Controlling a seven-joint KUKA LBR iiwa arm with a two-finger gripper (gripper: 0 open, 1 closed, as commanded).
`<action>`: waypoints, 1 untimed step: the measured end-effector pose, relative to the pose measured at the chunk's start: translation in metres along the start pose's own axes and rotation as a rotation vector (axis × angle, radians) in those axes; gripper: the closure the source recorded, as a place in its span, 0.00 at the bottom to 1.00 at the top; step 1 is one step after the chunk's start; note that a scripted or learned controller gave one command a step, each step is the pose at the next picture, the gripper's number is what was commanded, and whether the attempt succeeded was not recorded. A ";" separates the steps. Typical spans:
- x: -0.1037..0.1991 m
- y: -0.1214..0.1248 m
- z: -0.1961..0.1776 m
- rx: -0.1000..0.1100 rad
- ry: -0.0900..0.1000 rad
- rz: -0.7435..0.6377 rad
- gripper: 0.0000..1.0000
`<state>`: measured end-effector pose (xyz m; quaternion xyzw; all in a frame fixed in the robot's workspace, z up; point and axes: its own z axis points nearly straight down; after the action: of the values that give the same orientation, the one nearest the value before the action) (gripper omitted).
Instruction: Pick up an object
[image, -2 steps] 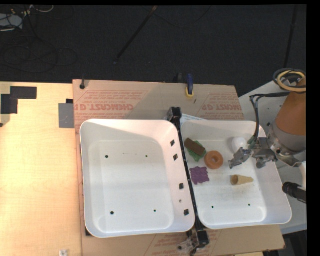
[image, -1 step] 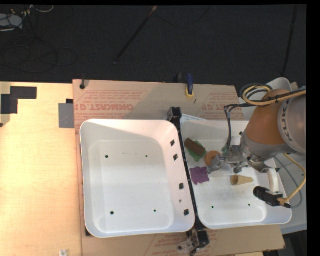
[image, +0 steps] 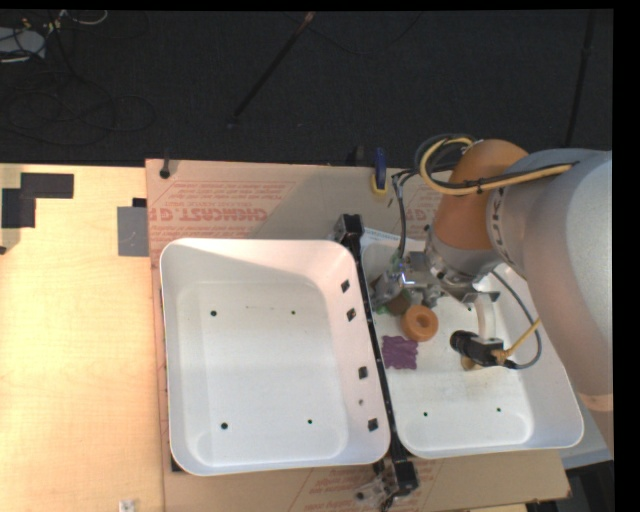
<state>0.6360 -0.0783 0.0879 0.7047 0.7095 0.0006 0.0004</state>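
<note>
The arm (image: 560, 260) comes in from the right of the frame, where the edge cuts it off. It covers the upper right part of the right bin (image: 500, 428), so the floor and rim there are hidden. Its orange band (image: 470, 205) and grey wrist sit over the bin's upper half.

The gripper (image: 398, 282) shows as a tangle of metal and cables near the bin's upper left corner, seen from above and partly in shadow. I cannot tell whether it is wide, narrow or closed on anything. A small dark brownish shape at its left side is too blurred to name, and I cannot tell whether it belongs to the gripper.

The right bin holds 2 things that can be made out. An orange ring (image: 419, 323) lies just below the gripper, close to it; whether they touch cannot be told. A purple piece (image: 399, 351) lies just below and left of the ring, near the wall next to the left bin. The lower half of this bin's floor shows 2 small dark dots.

The left bin (image: 182, 440) takes up the middle of the frame, white, with 4 small dark dots on its floor. Black clips (image: 363, 372) run along the seam between the 2 bins. Both bins rest on a cardboard sheet (image: 230, 205) with red print, on a pale wooden bench (image: 70, 340).
</note>
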 end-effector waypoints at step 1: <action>-0.003 -0.021 0.001 0.006 0.000 0.007 0.00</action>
<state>0.6151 -0.0811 0.0873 0.7070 0.7072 -0.0017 -0.0017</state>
